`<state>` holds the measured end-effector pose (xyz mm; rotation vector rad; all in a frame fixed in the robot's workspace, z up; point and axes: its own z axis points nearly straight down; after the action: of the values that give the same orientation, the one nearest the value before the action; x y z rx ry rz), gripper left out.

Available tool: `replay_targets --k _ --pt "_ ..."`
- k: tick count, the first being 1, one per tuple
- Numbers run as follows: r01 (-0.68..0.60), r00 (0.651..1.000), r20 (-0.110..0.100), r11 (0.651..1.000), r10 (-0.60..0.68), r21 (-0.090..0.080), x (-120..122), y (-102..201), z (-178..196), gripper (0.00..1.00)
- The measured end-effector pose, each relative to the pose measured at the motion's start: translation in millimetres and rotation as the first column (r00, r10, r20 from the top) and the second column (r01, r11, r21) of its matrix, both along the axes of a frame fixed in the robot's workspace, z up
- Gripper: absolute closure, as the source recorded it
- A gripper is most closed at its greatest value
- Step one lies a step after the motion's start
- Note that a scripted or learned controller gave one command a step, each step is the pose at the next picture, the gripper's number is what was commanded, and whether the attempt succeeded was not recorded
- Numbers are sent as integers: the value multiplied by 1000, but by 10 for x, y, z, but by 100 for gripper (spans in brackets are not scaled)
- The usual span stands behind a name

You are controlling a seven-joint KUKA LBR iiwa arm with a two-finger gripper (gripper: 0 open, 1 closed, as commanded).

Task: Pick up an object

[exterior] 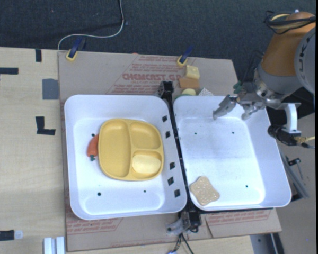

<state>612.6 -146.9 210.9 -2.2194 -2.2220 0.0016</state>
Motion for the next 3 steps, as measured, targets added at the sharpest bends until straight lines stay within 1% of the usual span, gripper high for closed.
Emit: replay_targets --k 1,2,3 --pt "-4 1000 1 1000 4 -1 113 497 -1329 0" --pt "-2 1000 4 1000 2 -1 576 406 -1265 0" --pt "-3 1000 0 1000 3 -1 557 410 -1168 100"
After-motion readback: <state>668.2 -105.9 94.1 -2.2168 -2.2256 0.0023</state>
